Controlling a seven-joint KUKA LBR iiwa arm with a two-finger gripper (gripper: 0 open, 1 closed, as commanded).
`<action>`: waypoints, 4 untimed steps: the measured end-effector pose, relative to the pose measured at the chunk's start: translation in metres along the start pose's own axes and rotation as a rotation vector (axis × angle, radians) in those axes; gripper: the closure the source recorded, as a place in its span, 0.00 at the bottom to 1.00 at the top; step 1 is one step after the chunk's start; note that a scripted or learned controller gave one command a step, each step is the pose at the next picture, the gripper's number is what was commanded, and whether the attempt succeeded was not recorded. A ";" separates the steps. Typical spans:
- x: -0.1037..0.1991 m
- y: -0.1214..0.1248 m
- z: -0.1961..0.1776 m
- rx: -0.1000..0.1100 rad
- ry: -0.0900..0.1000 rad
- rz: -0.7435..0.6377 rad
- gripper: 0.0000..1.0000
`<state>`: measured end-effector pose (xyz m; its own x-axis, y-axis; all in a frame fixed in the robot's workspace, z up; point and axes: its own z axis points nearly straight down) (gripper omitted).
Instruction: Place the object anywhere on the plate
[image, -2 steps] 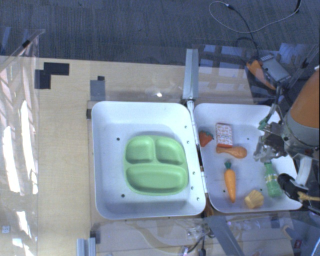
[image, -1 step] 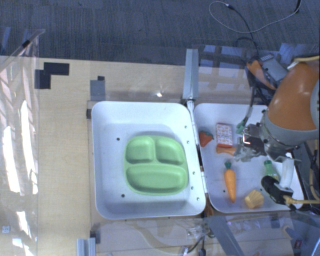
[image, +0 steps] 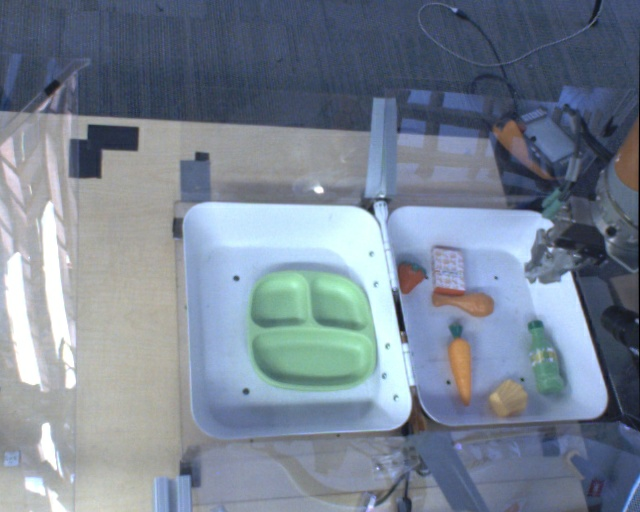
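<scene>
Green three-compartment plate (image: 311, 330) lying flat in the left bin (image: 210, 300), nothing resting on it. Right bin (image: 580, 330) containing a carrot (image: 460, 367), a green bottle (image: 545, 357), a yellow cupcake-shaped toy (image: 508, 398), an orange drumstick-shaped piece (image: 463, 300), a small printed box (image: 447, 268) and a red-orange piece (image: 410, 277). Gripper (image: 548, 262) positioned at that bin's upper right rim, nothing visibly between its fingers; whether they are apart cannot be told.

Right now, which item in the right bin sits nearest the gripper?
The green bottle, lower right in the right bin, just below the gripper. The carrot and others lie farther left.
</scene>
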<state>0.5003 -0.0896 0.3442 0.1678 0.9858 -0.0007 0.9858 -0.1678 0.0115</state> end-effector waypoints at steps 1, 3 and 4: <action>0.069 -0.025 0.048 0.006 0.002 -0.168 1.00; -0.037 0.027 -0.026 -0.001 0.000 -0.274 1.00; 0.045 -0.020 -0.001 0.005 0.003 -0.376 1.00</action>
<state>0.4880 -0.0422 0.3447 -0.2059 0.9786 -0.0015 0.9786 0.2059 0.0061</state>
